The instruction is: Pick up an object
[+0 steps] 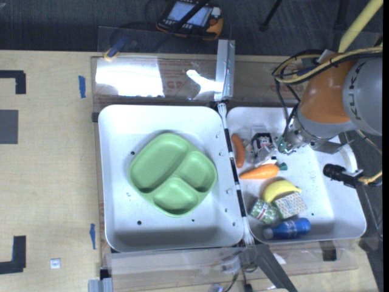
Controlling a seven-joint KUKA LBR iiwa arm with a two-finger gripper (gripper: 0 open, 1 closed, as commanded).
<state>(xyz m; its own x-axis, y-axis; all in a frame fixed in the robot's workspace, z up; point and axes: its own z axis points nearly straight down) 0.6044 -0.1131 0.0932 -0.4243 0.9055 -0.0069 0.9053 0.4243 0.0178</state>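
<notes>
Tool [265, 143]: above orange plastic carrot [260, 172]; finger state could not be told.
Carrot: likely light, stiff, slippery; grip mid-body.

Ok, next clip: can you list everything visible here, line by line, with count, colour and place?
Bins: 2, white, side by side on the bench; left bin, right bin.
Divided plate: 1, green, three compartments, middle of the left bin.
Carrot: 1, orange, lying in the right bin near the divider.
Sausage-shaped item: 1, orange-red, right bin, against its left wall, above the carrot.
Banana: 1, yellow, right bin, below the carrot.
Patterned packet: 1, pale with print, just below the banana.
Small can: 1, green and white, left of the packet.
Bottle: 1, blue, lying along the right bin's front.
Handheld device: 1, black with a screen, behind the bins.
Arm: 1, grey and orange, over the right bin.
Gripper: 1, dark, low above the carrot.
</notes>
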